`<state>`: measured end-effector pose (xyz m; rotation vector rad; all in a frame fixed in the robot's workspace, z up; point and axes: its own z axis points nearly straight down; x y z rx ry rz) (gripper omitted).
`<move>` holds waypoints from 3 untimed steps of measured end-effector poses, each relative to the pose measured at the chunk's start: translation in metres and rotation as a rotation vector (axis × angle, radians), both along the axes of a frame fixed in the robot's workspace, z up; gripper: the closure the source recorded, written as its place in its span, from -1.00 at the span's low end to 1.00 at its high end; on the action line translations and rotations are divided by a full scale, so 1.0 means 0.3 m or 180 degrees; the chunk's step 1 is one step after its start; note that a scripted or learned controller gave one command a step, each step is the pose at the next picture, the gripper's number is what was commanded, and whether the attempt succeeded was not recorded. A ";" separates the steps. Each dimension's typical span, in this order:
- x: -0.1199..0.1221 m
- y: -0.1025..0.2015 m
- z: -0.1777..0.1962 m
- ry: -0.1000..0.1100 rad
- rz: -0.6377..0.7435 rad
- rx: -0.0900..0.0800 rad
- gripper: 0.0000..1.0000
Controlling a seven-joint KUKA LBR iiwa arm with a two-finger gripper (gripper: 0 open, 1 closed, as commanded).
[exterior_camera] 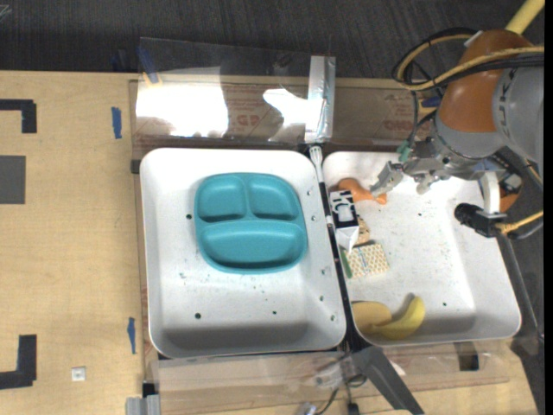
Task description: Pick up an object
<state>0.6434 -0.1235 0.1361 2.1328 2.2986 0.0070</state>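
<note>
A teal divided plate (pixel 251 221) sat in the left bin (pixel 164 318). In the right bin (pixel 458 292), a banana (pixel 393 316) lay at six o'clock, a patterned packet (pixel 366 258) at nine, an orange object (pixel 356 188) at eleven. The arm (pixel 484 93) reached in from two o'clock, its claw (pixel 399 174) just beside the orange object, fingers apart.
</note>
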 end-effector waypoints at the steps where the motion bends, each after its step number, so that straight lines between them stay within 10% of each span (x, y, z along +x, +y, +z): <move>1: 0.083 0.143 0.167 0.0005 0.0855 -0.0005 -1.00; 2: 0.068 0.068 -0.073 -0.0005 0.1413 -0.0015 -1.00; 3: 0.078 -0.106 -0.170 0.0033 0.0655 0.0007 -1.00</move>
